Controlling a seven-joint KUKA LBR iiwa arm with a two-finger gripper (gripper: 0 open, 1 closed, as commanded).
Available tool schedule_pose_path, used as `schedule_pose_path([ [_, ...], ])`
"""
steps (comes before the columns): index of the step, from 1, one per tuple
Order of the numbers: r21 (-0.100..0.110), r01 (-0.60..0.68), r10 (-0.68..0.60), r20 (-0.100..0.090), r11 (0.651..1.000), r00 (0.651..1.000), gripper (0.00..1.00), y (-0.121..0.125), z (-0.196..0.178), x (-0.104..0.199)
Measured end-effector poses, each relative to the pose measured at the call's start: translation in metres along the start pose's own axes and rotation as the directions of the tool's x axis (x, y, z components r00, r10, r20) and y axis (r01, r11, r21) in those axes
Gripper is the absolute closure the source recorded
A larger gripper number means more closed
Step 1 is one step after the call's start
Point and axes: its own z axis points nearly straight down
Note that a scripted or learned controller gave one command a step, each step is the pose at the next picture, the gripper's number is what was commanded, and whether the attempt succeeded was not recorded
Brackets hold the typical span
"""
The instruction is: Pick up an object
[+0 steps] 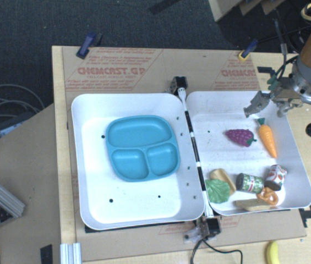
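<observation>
My gripper (268, 108) hovers over the far right part of the right bin (216, 106), open, with nothing between its fingers. Just below it lies an orange carrot (267, 139) with its green top pointing at the gripper. A purple bunch of grapes (240, 137) sits to the carrot's left. Along the bin's near edge lie a green lettuce leaf (218, 191), a piece of bread (222, 176), a dark can (250, 182), a small red and white can (276, 174), an orange pretzel (268, 197) and a tan slice (249, 205).
The left bin (81, 147) holds a blue divided plate (142, 147). Black clips (179, 84) join the bins at the far end of their shared rim. A yellow object (272, 252) lies on the bench in front of the right bin.
</observation>
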Motion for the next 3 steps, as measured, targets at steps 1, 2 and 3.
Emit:
schedule_pose_path([
  [1, 0.002, 0.000, 0.000, 0.000, 1.000, 1.000, 0.00, 0.003, 0.138, 0.031],
  [2, 0.002, -0.001, 0.001, -0.001, 1.000, 1.000, 0.00, -0.005, 0.148, 0.038],
  [3, 0.000, -0.001, 0.001, 0.000, 1.000, 1.000, 1.00, -0.004, 0.137, 0.039],
])
